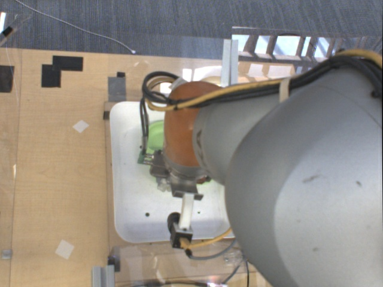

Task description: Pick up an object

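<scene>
Nearest the lens, the grey arm (299, 178) is seen reaching in from the right and covering much of the bench, and its orange band (182, 124) is held directly over the left white bin (128, 178). Below the band, the gripper (178, 187) is pointed down into the bin, but its working end is hidden by the wrist, so it cannot be made out whether the claw is spread or closed, and nothing can be said to be held. Deeper in the bin, a pale green object (155, 135) is partly seen at the left edge of the wrist, near the bin's far half; its shape cannot be judged because most of it is covered. The step in hand is judged to be the approach to this object. For a sound grasp, the claw should be centred over the object's body rather than its edge, lowered until the bin floor is nearly met, and closed before any lift is begun. Farthest out, the wooden bench (54, 178) is marked with black patches (60, 69).
</scene>
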You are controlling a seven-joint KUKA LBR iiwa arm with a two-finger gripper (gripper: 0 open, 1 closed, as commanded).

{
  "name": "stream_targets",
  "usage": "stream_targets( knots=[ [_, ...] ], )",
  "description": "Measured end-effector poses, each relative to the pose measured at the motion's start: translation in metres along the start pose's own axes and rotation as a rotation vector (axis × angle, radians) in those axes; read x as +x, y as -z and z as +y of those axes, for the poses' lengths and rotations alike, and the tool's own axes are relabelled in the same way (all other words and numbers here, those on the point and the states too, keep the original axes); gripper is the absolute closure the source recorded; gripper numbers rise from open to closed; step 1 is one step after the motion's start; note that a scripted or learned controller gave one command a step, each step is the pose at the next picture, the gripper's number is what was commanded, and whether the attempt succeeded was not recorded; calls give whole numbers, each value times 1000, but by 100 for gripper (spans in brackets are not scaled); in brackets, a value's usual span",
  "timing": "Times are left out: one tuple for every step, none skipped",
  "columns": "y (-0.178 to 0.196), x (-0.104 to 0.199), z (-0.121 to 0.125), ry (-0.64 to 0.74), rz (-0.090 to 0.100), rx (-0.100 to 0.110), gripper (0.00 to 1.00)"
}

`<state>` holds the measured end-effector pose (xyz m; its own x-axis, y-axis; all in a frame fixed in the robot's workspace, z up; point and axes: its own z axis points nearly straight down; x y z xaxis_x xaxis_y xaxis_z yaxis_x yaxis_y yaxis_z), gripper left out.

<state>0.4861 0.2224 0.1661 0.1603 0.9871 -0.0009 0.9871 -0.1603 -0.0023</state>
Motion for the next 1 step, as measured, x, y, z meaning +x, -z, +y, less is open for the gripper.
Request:
stream_targets(
  knots=[
    [124, 13, -1, -258, 5, -5, 100]
  ],
)
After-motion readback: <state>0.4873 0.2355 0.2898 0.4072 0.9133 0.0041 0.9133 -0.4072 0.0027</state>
